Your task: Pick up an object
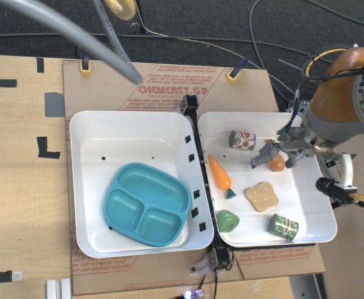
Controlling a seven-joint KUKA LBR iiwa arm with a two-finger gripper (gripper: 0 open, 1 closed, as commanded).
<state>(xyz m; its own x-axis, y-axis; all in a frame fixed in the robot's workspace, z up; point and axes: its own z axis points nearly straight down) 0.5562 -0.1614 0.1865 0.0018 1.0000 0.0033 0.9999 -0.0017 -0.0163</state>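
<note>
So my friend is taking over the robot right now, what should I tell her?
Gripper: low in the right bin, fingers apart, right by a small orange object. I can't see anything clamped between them yet.
Right bin things: carrot, small can, toast piece, green toy, green can.
Left bin: blue divided plate.
Done: the arm has reached into the bin.
Left: close on something, probably the orange object, and lift it out.
</note>
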